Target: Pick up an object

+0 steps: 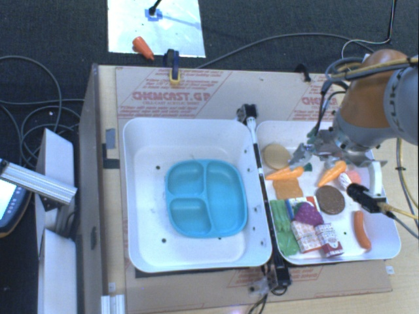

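The right white bin (390, 246) holds several toy foods. Among them are a tan round biscuit (275, 154), an orange carrot (285, 173), a second carrot (332, 173), a brown round patty (330, 200) and a red sausage (361, 229). My gripper (309, 154) hangs over the far part of this bin, just above and between the two carrots. It looks open, with nothing between its fingers. The arm's wrist covers the bin's far right corner.
The left white bin (141, 149) holds a blue divided plate (205, 197). An orange square cracker (287, 188), a green piece (280, 216), a purple bunch (306, 212) and a red-and-white packet (322, 237) crowd the right bin's near left. A divider bar (257, 156) runs between the bins.
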Controlling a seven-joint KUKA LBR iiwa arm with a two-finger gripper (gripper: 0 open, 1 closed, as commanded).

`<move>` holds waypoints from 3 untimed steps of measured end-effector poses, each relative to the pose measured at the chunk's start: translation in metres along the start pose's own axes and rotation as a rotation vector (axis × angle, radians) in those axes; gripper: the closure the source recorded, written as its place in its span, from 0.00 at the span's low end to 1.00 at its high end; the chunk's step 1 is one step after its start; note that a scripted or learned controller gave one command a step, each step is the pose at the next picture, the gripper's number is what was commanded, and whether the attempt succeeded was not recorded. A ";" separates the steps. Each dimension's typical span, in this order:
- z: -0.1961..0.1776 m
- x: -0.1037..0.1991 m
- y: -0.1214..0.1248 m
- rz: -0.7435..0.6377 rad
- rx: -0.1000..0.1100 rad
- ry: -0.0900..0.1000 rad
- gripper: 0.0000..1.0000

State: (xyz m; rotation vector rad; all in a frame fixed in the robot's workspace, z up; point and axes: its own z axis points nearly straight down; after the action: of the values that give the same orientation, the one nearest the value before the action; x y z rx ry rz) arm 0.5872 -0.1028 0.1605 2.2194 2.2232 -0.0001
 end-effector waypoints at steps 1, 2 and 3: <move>0.074 0.005 -0.006 0.001 -0.005 0.000 0.00; 0.074 0.013 -0.014 0.001 -0.007 0.000 0.00; 0.074 0.015 0.003 -0.001 -0.005 0.000 0.00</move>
State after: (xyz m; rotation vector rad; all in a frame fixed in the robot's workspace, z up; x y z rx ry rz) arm 0.5903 -0.0876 0.0862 2.2160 2.2218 0.0053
